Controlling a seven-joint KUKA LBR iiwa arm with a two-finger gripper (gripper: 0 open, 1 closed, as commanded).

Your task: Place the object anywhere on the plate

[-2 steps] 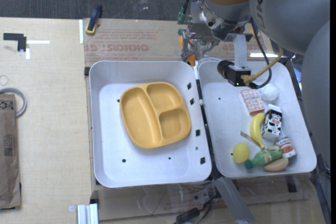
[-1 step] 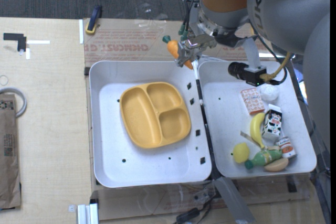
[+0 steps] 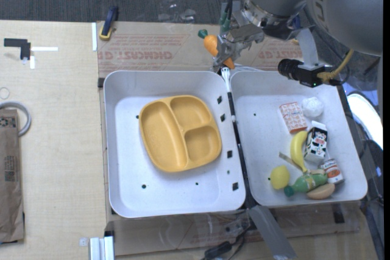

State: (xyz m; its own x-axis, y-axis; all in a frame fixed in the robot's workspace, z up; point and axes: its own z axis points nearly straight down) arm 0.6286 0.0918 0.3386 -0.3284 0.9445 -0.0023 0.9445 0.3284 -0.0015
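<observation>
Pincer w/ carrot above bins' far edge

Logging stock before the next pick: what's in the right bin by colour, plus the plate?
Yellow: 2, banana, lemon
White: 2, round white lump, milk carton
Red and white: 2, packet, small can
Green: 1, green piece
Tan: 1, bread roll
Yellow plate, left bin: 1
Total: 9
</observation>
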